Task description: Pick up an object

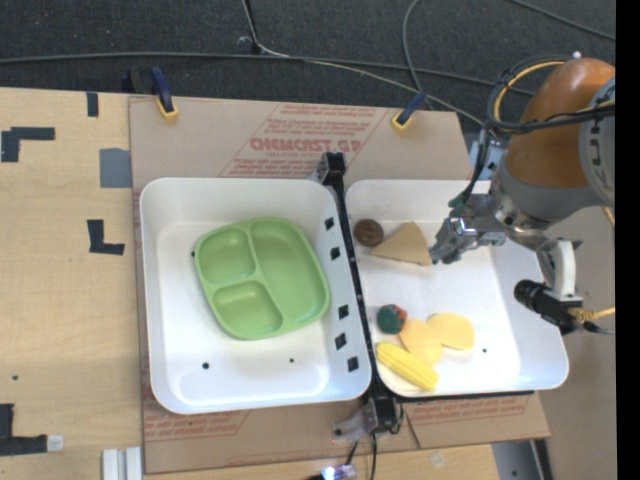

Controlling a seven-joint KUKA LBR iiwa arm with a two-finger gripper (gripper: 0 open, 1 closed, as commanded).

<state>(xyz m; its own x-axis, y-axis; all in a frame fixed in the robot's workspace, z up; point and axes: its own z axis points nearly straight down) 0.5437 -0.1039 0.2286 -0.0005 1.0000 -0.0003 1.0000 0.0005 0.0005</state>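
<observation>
My gripper [446, 247] hangs low over the far part of the right bin [520, 313], right at the right-hand tip of a tan wedge-shaped piece [402, 245]. A brown round object [369, 232] lies just left of the wedge. Nearer the front of that bin lie a small red-and-green object [391, 317], a pale yellow flat piece [442, 332] and a yellow corn cob [406, 367]. I see nothing between the fingers.
The left bin [170, 298] holds a green divided plate [260, 277]. A black divider [342, 268] runs between the two bins. The arm's orange band [560, 118] and grey body stand over the right bin's far right corner. Cables cross the dark floor behind.
</observation>
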